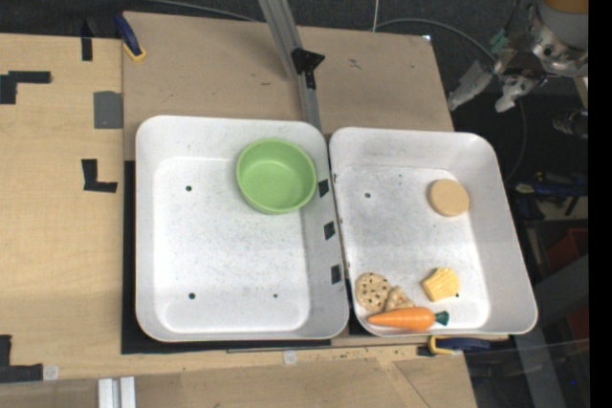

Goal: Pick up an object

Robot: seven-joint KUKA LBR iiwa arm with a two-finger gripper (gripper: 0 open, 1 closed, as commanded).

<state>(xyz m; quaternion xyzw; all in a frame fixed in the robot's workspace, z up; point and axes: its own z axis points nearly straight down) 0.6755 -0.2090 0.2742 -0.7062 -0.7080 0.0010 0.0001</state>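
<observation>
Nothing picked yet: gripper [524, 76] hangs off past the right bin [478, 148] (open or closed, can't tell), while carrot [406, 319], cookie [371, 288] and green bowl [276, 175] sit untouched.

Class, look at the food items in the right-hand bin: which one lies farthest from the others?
The round tan disc. It sits alone near the bin's far right side, while the cookie, the yellow piece and the carrot cluster along the near edge.

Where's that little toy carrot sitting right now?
The carrot lies along the near edge of the right bin, just below the cookie and the yellow piece.
</observation>
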